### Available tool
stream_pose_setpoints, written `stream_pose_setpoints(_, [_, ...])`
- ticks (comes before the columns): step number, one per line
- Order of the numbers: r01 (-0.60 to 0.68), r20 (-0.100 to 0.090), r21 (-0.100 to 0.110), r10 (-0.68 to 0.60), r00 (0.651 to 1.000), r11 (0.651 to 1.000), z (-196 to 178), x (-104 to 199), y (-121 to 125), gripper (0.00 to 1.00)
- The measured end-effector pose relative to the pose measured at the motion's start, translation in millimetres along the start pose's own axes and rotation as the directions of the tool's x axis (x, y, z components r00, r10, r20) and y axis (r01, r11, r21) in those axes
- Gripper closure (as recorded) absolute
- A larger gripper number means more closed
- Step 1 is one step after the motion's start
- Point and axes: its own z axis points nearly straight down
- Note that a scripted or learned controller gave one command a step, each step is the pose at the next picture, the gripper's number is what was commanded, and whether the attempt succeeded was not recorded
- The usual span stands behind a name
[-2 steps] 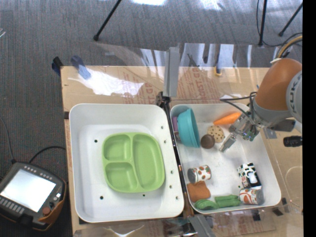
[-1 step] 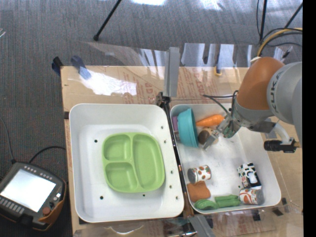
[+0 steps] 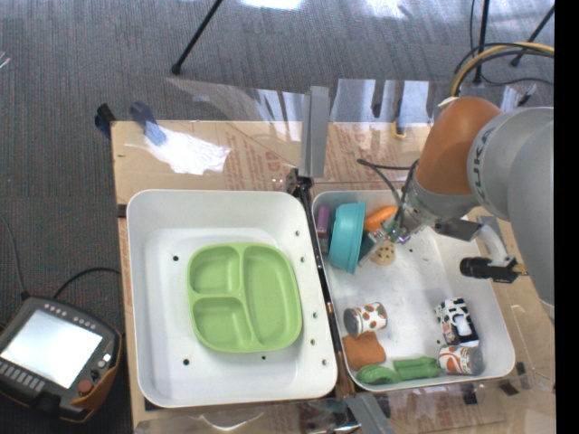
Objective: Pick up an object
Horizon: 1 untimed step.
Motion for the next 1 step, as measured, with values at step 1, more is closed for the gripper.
stream_pose_setpoints(1, [-0.118,-0.005,0.002,0.118,0.993,0.993,1.4,27.1,20.7,0.0])
